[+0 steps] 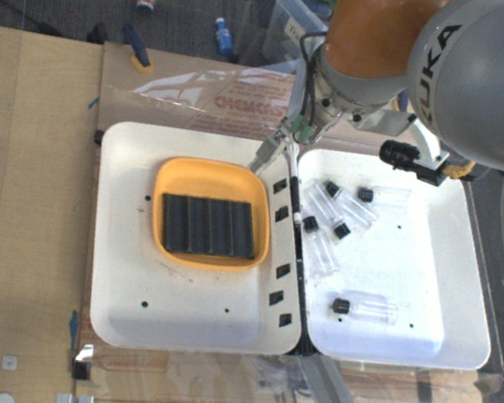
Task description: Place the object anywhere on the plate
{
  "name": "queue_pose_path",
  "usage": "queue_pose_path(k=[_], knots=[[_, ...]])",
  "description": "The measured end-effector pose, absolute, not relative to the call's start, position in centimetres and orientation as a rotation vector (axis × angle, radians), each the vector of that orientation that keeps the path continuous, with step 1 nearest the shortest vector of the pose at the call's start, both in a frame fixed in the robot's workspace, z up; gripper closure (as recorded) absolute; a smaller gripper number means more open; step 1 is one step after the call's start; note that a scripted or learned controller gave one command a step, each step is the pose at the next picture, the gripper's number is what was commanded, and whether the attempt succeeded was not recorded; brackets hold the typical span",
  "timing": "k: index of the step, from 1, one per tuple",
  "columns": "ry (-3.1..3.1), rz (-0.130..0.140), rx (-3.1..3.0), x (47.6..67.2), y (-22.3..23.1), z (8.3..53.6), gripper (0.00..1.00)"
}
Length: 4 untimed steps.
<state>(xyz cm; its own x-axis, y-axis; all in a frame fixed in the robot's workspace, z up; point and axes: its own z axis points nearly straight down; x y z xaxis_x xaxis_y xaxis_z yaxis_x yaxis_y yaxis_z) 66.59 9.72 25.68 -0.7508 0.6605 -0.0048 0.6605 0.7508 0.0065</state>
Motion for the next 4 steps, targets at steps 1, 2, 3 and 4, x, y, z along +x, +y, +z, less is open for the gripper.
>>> queue_pose_path(k=[1,2,3,4], knots=[[2.933,0.007,1.106,66.6,9.7,25.7,0.0],[3.082,0.003,0.596,65.6,8.5,23.0,0.0],[3.053,0.006,0.708,65.6,7.7,24.0,0.0],[3.053,0.007,0.709,65.6,7.7,24.0,0.0]])
